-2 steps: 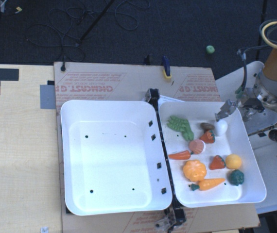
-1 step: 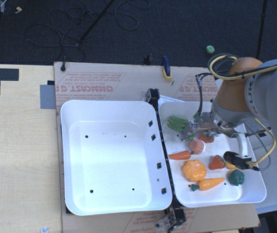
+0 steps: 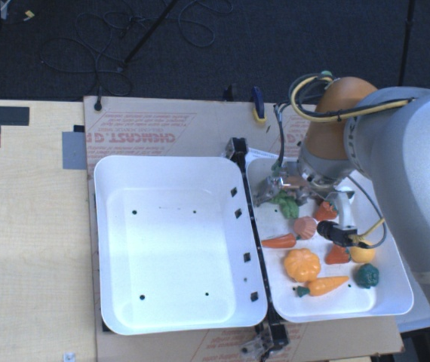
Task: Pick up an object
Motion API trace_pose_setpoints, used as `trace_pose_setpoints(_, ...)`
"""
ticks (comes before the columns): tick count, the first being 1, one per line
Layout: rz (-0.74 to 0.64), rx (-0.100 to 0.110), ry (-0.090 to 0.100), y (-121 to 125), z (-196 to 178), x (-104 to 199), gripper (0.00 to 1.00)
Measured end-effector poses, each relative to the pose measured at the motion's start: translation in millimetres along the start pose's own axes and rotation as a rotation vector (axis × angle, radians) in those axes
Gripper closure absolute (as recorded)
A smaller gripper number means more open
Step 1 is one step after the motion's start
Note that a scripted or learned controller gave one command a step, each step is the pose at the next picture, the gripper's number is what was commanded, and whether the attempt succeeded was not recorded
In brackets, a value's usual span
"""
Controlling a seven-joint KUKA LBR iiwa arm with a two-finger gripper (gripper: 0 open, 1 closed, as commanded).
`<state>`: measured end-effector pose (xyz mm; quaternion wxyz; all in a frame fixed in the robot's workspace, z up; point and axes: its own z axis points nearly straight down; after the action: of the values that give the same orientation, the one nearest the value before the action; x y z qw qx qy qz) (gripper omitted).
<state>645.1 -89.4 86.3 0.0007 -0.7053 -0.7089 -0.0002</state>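
- Left bin (image 3: pixel 117 202): sitting bare and white, with only small dark specks on its floor; nothing there for me to pick.
- Divider (image 3: pixel 247 225) between the two bins: carrying black clips along its length, running from the far rim to the near one.
- Right bin (image 3: pixel 396 300): holding all the candidates. A red-orange pepper-like piece (image 3: pixel 279 240) is lying just beside the divider; an orange pumpkin (image 3: pixel 302 265) is sitting near the middle; a carrot (image 3: pixel 325 285) is lying in front of it; a pinkish round piece (image 3: pixel 305 227) is resting behind the pumpkin.
- Further right: a red piece (image 3: pixel 336 255), a yellow piece (image 3: pixel 363 253) and a dark green broccoli-like piece (image 3: pixel 366 276) are grouped near the bin's right side.
- My gripper (image 3: pixel 287 194): hanging low over the far end of the right bin, right at a green leafy item (image 3: pixel 286 204) (likeliest target, as I judge it).
- Step in hand: I am reaching down for a grasp; nothing is lifted yet.
- Next move calls for: closing squarely on one item, then rising straight, clear of the neighbours touching it.
- Jaw state: I cannot tell; metal parts and the green item are blurring together.
- Hidden: my own grey arm (image 3: pixel 396 157) is covering the bin's far right corner.
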Motion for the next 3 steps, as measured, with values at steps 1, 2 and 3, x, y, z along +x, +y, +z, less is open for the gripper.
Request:
trace_pose_setpoints(1, 0.002, 0.004, 0.000, -1.8, -11.1, -2.4, 1.00)
trace_pose_setpoints(2, 0.008, 0.004, 0.000, -73.8, -90.1, -13.9, 1.00)
trace_pose_setpoints(3, -0.002, -0.001, 0.001, -42.8, -101.7, 50.3, 1.00)
